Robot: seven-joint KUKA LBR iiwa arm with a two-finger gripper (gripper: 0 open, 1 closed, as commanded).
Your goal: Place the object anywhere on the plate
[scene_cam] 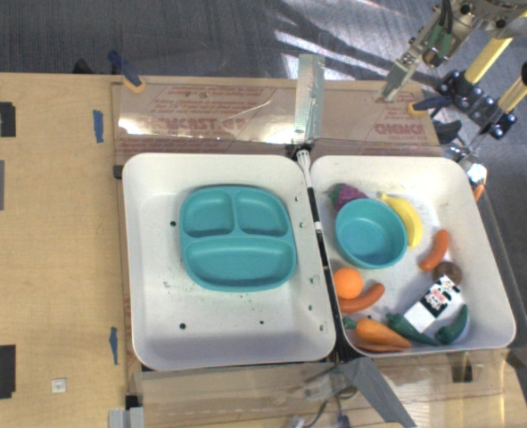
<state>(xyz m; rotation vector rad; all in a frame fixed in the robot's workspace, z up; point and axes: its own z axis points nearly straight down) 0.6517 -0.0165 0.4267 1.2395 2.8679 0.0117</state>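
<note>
A: So, where is the plate?

B: Sitting in the left bin, roughly in the middle. It's a teal divided plate with 3 compartments, 2 small ones at the far side and 1 long one nearer the camera.

A: And the things to pick from?

B: All in the right bin. A teal bowl sits toward the far left of it, with a yellow banana touching its right side and something purple, maybe grapes, just behind it. An orange lies near the bin's left wall, beside an orange-red sausage-shaped piece. A carrot rests along the near edge. Another small orange-red piece lies toward the right. A white carton with black patches sits near the right corner, partly over a dark green vegetable.

A: What about the arm?

B: Up at the top right, well beyond the far rim of the right bin, over the floor. The gripper points down and to the left, with nothing between its fingers that I can see.

A: Are the jaws spread or pressed together?

B: I cannot tell from this angle; they read as 1 thin grey tip.
</note>
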